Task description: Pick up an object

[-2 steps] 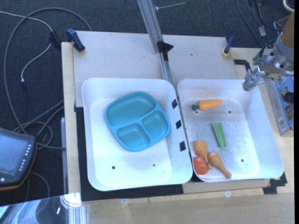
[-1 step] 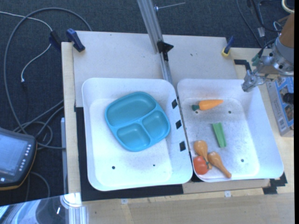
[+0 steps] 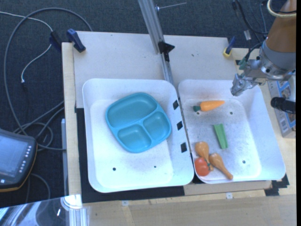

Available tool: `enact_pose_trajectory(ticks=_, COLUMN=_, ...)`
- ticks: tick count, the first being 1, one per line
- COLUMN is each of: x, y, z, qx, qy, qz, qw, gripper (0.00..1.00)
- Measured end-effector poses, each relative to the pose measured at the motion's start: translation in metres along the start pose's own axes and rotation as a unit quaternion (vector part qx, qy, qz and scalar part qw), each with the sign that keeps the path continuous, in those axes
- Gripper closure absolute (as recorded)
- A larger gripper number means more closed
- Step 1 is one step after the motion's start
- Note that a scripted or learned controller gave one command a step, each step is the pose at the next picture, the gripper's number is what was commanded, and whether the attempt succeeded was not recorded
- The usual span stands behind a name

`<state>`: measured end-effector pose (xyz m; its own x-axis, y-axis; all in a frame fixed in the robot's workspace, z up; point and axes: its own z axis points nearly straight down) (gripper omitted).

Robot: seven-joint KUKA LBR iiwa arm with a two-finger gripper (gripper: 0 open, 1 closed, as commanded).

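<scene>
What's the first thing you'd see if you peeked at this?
The big blue divided plate in the left bin jumps out first. Next come the toy foods in the right bin: an orange carrot at the far end, a green stick in the middle, and a red tomato at the near edge. The robot's tool hovers above that bin's far right corner.

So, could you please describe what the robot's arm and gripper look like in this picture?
The arm has an orange-brown band above a grey wrist section. Its gripper is small, grey and metallic, tapering to a narrow tip. Dark cables loop beside the arm.
</scene>
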<state>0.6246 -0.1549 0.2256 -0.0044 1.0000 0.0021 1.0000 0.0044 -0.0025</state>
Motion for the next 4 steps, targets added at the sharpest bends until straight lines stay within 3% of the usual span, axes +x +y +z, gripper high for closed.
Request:
enact_pose_trajectory(ticks=2, x=0.100, y=-0.027, z=0.003, qx=0.001, qy=0.001, qz=-0.001, qw=1.0000, gripper=1.00)
enact_pose_trajectory(ticks=4, x=0.199, y=-0.033, z=-0.011, qx=-0.002, qy=0.001, qz=-0.001, qw=1.0000, gripper=1.00)
